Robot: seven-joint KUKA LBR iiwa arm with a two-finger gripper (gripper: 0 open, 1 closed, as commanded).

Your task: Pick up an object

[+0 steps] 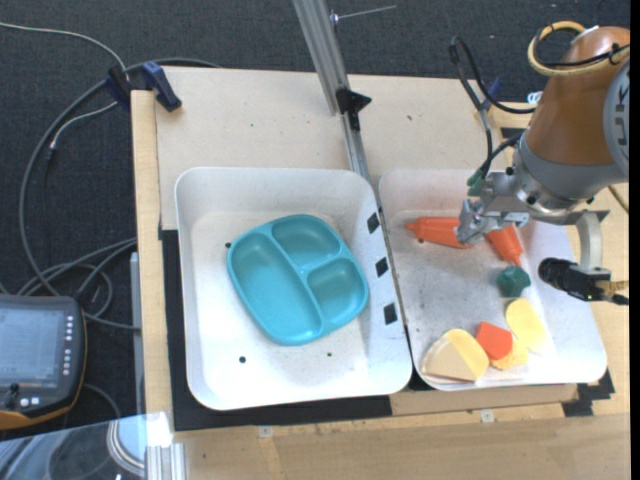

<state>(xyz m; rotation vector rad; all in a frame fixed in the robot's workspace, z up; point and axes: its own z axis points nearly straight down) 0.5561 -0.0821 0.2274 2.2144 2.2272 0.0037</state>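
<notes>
Cheese wedge (455, 355) lies at the right bin's (590, 368) front edge; my jaws (478, 223) sit at its back, over the carrot (438, 232). Whether they're apart or clamped, I cannot tell. Grasp step, I judge; next needs a straight lift.

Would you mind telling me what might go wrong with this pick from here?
The gripper sits at one end of the carrot, not its middle, so the carrot may tip or slip if lifted. A second orange piece lies right beside it and could be nudged or caught too.
</notes>
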